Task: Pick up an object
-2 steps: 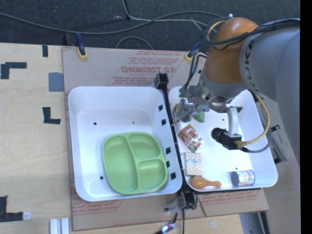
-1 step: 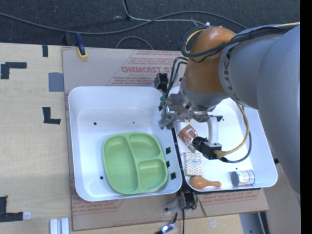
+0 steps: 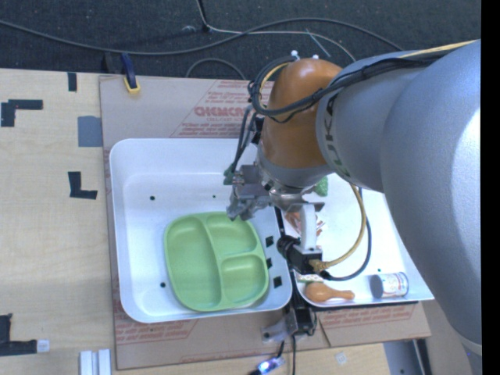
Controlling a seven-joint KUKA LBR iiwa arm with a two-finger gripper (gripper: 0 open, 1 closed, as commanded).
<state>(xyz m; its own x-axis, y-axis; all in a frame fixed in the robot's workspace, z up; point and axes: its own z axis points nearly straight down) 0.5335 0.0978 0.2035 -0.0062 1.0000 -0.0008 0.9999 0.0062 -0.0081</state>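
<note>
The gripper (image 3: 244, 201) hangs just over the far rim of the green plate (image 3: 216, 262), which spreads toward the camera.

The arm (image 3: 414, 123) is showing a broad, smooth grey shell; an orange band (image 3: 301, 112) is wrapping the rounded section above the wrist; thin black cables (image 3: 262, 104) are looping over that band; a yellowish cable (image 3: 361, 237) is curving below the dark metal wrist block (image 3: 250, 190).
</note>
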